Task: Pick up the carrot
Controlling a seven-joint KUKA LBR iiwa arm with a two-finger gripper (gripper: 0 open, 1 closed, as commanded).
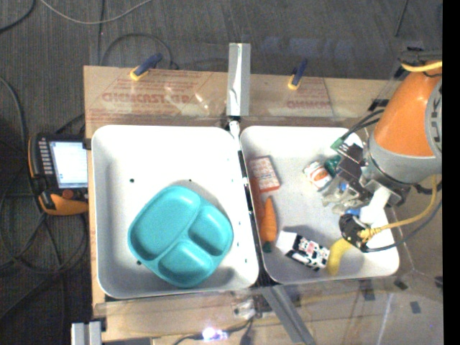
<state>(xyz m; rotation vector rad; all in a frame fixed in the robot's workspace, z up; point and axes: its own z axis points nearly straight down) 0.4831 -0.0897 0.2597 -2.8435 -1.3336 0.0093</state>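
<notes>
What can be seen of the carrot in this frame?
The carrot is orange with a dark green end, smooth and toy-like by its look. It lies flat in the right bin, lengthwise against that bin's left wall, green end toward the view's bottom. A small red and white packet lies just above it, a black and white item to its lower right. The gripper is apart from it, further right.

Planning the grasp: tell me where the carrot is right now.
The carrot lies in the right bin, against its left wall, just below the small red packet and left of the black-and-white box.
</notes>
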